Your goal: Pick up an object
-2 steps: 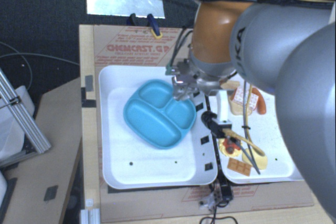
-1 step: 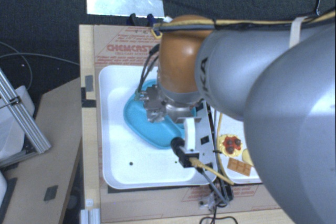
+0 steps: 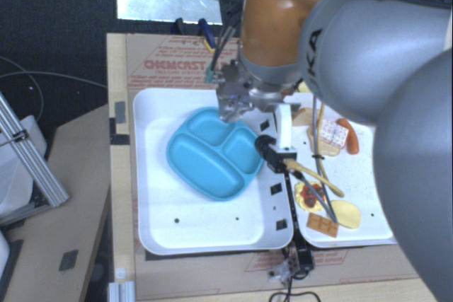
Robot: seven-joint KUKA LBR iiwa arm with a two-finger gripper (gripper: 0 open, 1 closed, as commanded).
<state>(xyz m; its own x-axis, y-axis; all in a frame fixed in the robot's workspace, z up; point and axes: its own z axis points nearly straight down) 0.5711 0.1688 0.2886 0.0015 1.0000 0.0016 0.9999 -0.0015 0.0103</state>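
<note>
Gripper point(image 3: 233, 108) at frame centre, low over upper rim of blue divided tray point(image 3: 212, 160); finger opening cannot be told, nothing seen held.

Risk: tray broad, shallow, smooth; rim pinch may slip or tip tray.

Left bin point(image 3: 152, 223): blue tray alone, lying flat.

Right bin point(image 3: 368, 226), lower right: small items in a cluster, including yellow piece point(image 3: 345, 211), brown waffle-like square point(image 3: 322, 225), orange-red piece point(image 3: 350, 136); the cluster sits under arm point(image 3: 382, 46).
</note>
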